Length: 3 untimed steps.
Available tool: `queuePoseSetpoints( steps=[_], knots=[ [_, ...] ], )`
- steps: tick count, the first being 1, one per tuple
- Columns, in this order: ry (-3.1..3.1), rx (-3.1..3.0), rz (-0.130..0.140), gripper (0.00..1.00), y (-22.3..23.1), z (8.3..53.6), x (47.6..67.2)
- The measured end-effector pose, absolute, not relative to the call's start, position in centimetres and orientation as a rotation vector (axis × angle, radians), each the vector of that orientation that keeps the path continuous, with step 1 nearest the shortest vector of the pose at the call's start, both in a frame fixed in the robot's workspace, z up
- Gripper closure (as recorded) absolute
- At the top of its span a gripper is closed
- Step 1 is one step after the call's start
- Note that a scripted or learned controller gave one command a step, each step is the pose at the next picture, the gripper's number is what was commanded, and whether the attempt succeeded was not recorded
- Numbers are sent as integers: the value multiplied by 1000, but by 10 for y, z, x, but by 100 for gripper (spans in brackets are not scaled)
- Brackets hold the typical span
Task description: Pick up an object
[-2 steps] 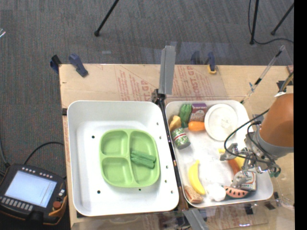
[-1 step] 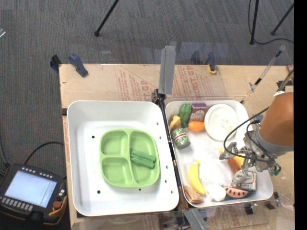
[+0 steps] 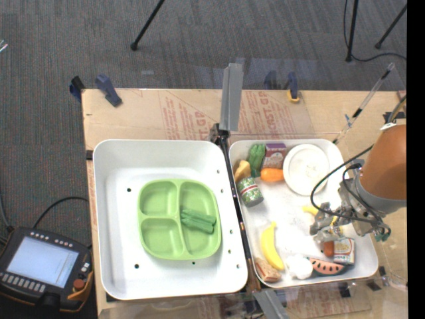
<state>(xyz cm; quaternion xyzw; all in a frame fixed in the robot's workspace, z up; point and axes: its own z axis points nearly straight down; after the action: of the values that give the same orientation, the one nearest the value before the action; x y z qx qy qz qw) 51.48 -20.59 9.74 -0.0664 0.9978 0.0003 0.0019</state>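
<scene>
Nearest us, at the bottom edge of the view, sits the near rim of the left bin, and at about 8 o'clock a handheld control pendant rests on the carpet. We see two shallow white bins side by side on a bench. Inside the left one lies a green divided plate with a dark green object on it. The right bin is crowded: a banana near its front, a white round plate at its 1 o'clock corner, a small can, an orange piece and a green vegetable toward 11 o'clock, and a watermelon slice with a small carton at 5 o'clock. Our arm reaches in from 3 o'clock, and its gripper hangs low over the right side of that bin; we cannot tell whether it is released or clenched, and we see nothing held in it. The closest candidate, in our judgement, is a small red object just beside the carton, directly toward 6 o'clock from the gripper and very near it. A yellow piece lies just toward 10 o'clock. The banana is farther off toward 9 o'clock, its long axis running roughly 12 to 6.
</scene>
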Motion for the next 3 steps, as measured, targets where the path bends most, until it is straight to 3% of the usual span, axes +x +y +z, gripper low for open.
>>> queuePoseSetpoints(
  steps=[1,2,3],
  knots=[
    [3131,-211,2,0,-205,97,515],
    [3131,-259,2,0,-211,87,537],
    [3122,-337,1,0,-213,88,579]
  ],
)
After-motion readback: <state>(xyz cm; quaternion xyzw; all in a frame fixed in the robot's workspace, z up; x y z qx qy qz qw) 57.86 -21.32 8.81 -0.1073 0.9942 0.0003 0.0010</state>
